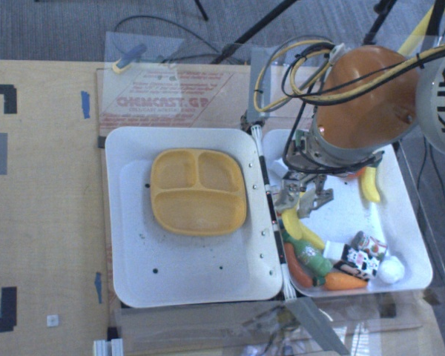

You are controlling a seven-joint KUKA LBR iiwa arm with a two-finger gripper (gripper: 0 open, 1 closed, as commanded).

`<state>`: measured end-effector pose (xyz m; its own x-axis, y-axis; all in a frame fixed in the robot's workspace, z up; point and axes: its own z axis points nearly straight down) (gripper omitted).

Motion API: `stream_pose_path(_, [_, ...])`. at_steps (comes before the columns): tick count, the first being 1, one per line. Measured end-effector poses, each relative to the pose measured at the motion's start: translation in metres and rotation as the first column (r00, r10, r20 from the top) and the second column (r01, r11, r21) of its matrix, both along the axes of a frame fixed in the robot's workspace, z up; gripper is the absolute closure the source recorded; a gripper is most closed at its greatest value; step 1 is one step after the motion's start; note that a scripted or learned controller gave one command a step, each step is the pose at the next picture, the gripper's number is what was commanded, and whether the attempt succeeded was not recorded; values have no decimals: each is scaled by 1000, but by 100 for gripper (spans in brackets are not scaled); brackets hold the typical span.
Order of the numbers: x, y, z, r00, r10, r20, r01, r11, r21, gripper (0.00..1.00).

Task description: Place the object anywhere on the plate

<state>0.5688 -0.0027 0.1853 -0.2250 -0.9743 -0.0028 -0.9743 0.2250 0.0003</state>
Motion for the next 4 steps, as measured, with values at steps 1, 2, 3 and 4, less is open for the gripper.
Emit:
stream_pose_path(1, [24,9,13,1000,-2,6,2,1000,1,100])
stream_pose_path(2, [32,29,8,991,137,7,-137,991,2,100])
stream_pose_path(3, [32,29,8,991,137,7,-137,991,2,0])
stream_pose_path(4, [30,66,-55,990,136,22,-136,991,-19,0])
